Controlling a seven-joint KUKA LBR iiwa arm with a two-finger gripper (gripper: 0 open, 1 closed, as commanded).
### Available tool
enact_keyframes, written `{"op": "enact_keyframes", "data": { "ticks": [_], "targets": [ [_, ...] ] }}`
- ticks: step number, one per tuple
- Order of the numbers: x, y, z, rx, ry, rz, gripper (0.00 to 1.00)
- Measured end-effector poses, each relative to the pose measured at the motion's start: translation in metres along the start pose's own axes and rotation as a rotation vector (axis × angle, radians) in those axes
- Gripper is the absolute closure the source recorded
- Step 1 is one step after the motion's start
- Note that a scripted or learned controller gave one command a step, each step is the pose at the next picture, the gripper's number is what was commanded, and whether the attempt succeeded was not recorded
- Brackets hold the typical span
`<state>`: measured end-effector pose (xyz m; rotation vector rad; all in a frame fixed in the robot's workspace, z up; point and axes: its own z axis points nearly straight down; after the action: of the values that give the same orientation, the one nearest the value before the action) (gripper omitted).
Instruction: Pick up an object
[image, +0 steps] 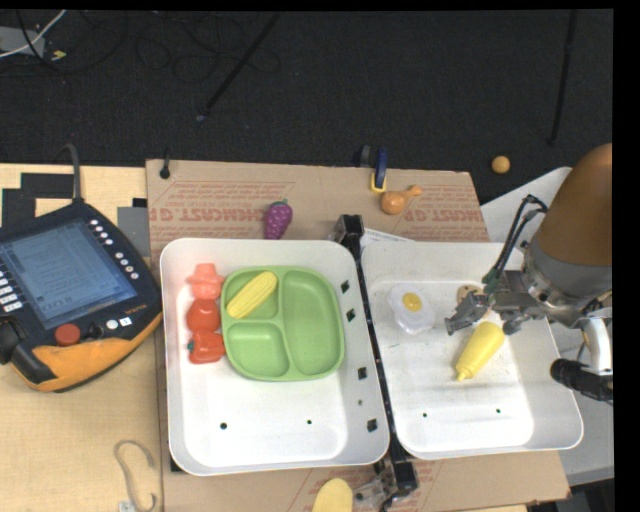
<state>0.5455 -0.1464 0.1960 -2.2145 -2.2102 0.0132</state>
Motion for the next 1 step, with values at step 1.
{"op": "enact_keyframes", "data": {
  "ticks": [1],
  "targets": [
    [-0.0004, 0.0028, -0.0071, -0.014, -0.003, -0.002, 0.0]
  ]
}}
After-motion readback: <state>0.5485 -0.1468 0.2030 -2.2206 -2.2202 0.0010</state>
